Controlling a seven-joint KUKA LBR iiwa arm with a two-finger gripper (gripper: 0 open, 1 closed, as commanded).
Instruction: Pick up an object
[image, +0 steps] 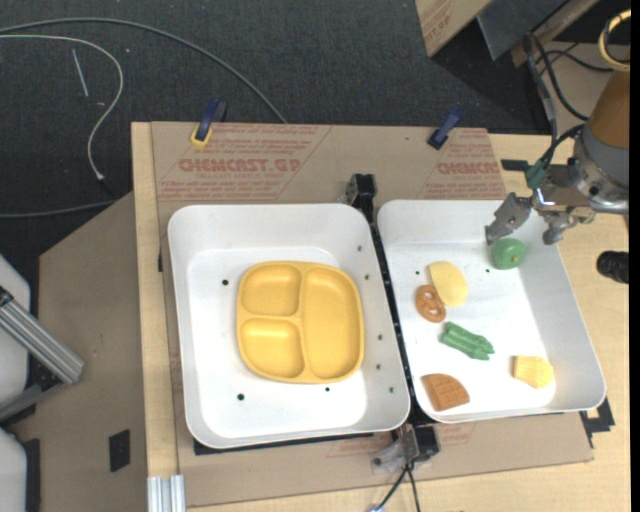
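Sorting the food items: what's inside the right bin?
Right bin holds green ball, yellow piece, pretzel, green vegetable, brown slice, cheese wedge. The gripper covers some floor.

Bright, even overhead light here; the white bins (200, 300) glare a little, shadows stay soft, and detail is slightly grainy.

Two bins sit side by side on the bench. The left bin (190, 300) holds a tray (300, 322) at its centre. In the right bin (575, 320): ball (508, 253) at back, lemon (448, 282) beside pretzel (430, 303), pepper (467, 341) mid-bin, bread (445, 390) and cheese (533, 371) at front.
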